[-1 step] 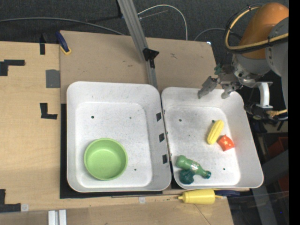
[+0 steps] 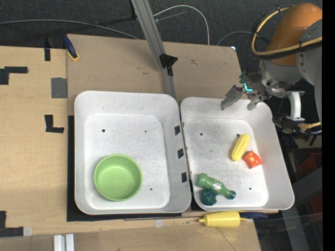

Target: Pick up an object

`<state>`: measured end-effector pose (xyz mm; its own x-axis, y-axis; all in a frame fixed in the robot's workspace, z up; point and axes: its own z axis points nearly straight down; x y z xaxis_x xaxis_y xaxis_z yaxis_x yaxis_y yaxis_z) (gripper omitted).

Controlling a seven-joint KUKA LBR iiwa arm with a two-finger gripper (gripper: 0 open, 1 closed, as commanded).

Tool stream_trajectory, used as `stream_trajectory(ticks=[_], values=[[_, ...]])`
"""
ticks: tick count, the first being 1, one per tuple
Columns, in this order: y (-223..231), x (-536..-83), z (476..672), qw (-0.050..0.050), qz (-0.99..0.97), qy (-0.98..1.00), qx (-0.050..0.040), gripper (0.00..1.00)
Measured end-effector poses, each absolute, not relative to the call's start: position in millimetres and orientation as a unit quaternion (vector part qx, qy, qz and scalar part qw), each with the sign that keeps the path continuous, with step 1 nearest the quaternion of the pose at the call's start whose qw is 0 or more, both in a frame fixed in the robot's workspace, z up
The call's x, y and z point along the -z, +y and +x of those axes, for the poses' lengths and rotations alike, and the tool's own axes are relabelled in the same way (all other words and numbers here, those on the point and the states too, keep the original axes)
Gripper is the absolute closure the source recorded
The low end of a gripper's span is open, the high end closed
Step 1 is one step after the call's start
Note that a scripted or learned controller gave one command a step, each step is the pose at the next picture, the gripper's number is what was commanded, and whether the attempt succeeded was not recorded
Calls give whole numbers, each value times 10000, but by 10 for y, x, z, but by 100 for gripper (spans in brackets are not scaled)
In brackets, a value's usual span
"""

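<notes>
My gripper point(image 2: 242, 101) hangs over the far rim of the right bin point(image 2: 272, 140), its two grey fingers spread open with nothing between them. Inside that bin lie a yellow corn-like toy point(image 2: 239, 147), a small orange block point(image 2: 252, 159) touching its right side, and a green bottle-shaped toy point(image 2: 213, 185) near the front left corner. All three lie well in front of the gripper, apart from it.
The left bin point(image 2: 84, 140) holds a green bowl point(image 2: 118, 177) at its front left. A yellow object point(image 2: 222, 219) lies on the bench just in front of the right bin. A grey slanted pole point(image 2: 152, 30) rises behind the bins.
</notes>
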<state>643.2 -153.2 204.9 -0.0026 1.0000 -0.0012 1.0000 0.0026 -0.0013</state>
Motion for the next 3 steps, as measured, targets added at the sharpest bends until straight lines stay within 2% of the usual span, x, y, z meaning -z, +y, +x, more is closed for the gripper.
stream_trajectory(ticks=[2, 3], values=[[-1438, -954, 6523, 26, -7061, -7082, -27, 0], [-1428, -877, 6519, 6, -7060, -7082, -16, 0]])
